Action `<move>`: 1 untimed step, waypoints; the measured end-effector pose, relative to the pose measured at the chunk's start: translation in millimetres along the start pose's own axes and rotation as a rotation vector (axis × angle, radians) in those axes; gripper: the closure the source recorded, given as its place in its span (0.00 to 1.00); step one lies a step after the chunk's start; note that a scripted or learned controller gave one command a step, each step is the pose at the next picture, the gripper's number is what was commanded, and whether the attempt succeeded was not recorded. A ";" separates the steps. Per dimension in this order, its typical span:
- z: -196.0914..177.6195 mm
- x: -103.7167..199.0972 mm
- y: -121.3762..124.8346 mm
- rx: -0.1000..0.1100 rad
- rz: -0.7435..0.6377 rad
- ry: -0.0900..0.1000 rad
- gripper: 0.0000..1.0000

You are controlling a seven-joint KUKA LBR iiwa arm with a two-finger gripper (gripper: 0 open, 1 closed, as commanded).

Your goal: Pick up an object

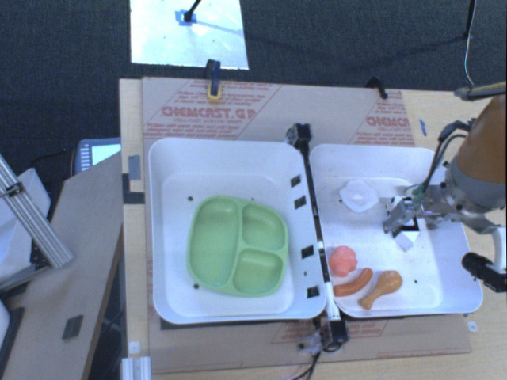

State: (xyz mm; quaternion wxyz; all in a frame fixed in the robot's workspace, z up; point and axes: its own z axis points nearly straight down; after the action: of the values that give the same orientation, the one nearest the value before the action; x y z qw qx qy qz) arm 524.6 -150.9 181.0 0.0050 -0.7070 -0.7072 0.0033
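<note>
Here the arm point(479, 161) (grey, orange band above the wrist) reaches in from the right over the right bin point(444, 291), gripper point(402, 222) low over the bin's middle-right area, no object seen between its fingers; whether the pincer is apart or together cannot be told, the tip is too blurred and small. Right bin holds a clear plastic cup-like piece point(359, 195) toward the upper left, just left of the gripper but apart from it, a pink round toy point(343, 260) near the divider, an orange sausage point(352, 283) just below it, touching or nearly so, and a tan drumstick point(381, 287) beside the sausage on its right. Left bin point(170, 236) holds a green divided plate point(236, 245), three compartments, lying flat in the middle. Both bins sit on a cardboard sheet point(261, 109) printed with red lettering
</note>
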 end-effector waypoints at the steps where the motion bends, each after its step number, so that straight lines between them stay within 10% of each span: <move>1: -6.3 0.4 3.1 -0.013 -0.003 -0.003 0.00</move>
State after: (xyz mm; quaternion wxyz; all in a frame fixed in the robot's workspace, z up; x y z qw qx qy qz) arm 527.8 -150.6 187.3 -0.0004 -0.7059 -0.7083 -0.0003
